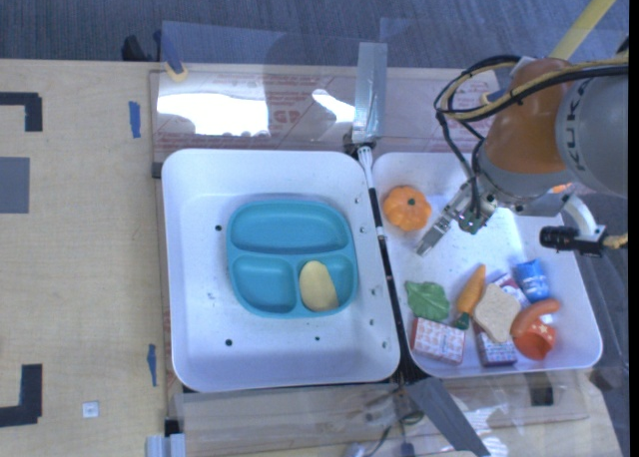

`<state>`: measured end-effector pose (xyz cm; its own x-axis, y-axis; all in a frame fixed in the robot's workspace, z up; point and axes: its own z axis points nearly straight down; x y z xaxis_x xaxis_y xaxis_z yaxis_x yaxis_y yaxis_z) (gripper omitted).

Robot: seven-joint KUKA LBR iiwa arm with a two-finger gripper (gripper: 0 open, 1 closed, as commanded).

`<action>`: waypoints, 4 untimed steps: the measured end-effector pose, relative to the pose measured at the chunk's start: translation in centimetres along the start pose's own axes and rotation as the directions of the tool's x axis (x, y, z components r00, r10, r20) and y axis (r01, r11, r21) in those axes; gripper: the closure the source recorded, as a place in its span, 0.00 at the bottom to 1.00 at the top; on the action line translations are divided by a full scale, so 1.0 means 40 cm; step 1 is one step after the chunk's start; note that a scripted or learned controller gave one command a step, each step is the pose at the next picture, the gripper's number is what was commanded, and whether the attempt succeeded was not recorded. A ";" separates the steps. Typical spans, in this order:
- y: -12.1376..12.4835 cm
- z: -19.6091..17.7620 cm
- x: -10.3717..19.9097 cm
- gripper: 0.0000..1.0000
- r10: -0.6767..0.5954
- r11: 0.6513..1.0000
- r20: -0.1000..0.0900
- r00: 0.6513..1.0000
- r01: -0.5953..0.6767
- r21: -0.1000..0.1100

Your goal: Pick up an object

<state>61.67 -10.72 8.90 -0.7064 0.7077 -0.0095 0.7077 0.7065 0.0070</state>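
Observation:
My gripper (433,237) hangs over the right bin (589,345), just right of and slightly below a small orange pumpkin (406,208). It points down and to the left, and nothing shows in it. Lower in the same bin lie a green leafy piece (427,298), a carrot (471,290), a bread slice (496,311), a red tomato (534,335), a blue can (530,278), a pink box (439,339) and a purple box (494,348).
The left bin (190,245) holds a blue divided tray (285,230) with a yellow potato-like piece (318,285) in its lower right compartment. A raised divider (377,235) separates the bins. The arm's grey and orange body (539,131) overhangs the right bin's far corner.

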 end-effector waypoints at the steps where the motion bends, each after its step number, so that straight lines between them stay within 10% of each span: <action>1: 0.061 0.008 -0.039 0.00 0.164 0.986 -0.008 0.986 -0.164 0.009; 2: 0.068 -0.028 -0.045 1.00 0.163 0.987 0.001 0.987 -0.163 -0.001; 3: -0.001 -0.164 -0.059 1.00 0.048 0.999 0.000 0.999 -0.048 0.002; 4: -0.002 -0.158 -0.057 0.00 0.047 0.999 -0.004 0.999 -0.047 0.004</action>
